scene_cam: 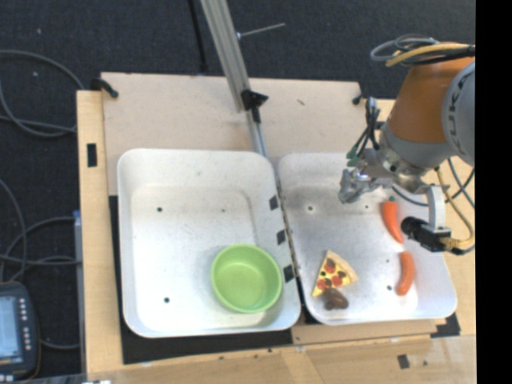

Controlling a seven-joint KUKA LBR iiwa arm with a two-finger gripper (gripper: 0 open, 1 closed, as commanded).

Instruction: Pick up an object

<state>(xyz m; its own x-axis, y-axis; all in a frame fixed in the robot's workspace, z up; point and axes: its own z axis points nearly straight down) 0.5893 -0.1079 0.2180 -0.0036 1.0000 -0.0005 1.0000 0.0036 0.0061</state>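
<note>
My gripper hangs over the upper middle of the right bin, below the arm's orange band. Nothing shows between its fingers. An orange carrot-like piece lies just to the right of the gripper. A second orange-red piece lies lower, near the bin's right edge. A toy pizza slice lies in the lower middle of the right bin, with a small brown piece touching its lower end.
A green bowl stands in the lower right corner of the left bin. A slanted metal pole rises behind the bins. Cables and a black connector hang from the wrist over the right bin.
</note>
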